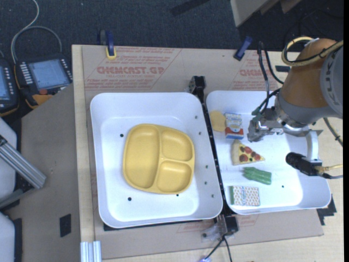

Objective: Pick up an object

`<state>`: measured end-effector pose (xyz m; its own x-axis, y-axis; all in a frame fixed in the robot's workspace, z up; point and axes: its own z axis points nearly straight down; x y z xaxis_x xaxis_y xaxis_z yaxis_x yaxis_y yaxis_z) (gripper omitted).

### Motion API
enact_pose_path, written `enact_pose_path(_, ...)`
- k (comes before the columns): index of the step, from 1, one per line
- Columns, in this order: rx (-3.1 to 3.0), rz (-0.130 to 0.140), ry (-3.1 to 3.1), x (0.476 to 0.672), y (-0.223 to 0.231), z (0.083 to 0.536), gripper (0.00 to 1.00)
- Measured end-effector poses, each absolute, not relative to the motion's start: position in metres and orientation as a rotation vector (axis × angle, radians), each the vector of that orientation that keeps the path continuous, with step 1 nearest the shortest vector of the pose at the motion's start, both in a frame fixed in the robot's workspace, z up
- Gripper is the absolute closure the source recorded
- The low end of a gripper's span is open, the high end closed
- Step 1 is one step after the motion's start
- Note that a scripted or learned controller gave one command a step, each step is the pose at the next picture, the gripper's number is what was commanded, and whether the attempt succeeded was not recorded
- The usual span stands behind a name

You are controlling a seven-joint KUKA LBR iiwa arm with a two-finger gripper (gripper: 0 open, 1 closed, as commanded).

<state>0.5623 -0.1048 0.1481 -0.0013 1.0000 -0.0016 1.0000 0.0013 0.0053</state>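
Observation:
The right bin [289,198] holds several small items. A yellow piece [217,120] and a white, blue and red carton [234,125] lie at its far left. Nearer the front are a pizza slice [246,154], a green pod-like toy [257,175] and a green-patterned packet [244,195]. My gripper [256,132] hangs low over the bin, just right of the carton and above the pizza slice. The grey wrist hides its tips, and I see nothing held.
The left bin [109,201] carries a yellow divided plate [158,158]. A black clamp [197,83] sits between the bins at the back. A black part [301,163] juts out beside the arm over the right bin. Cables trail at the right.

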Motion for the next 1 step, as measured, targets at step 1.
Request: enact_pose_path(1,2.215,0.006,2.219,0.5666,-0.0990,0.1933,1.00)
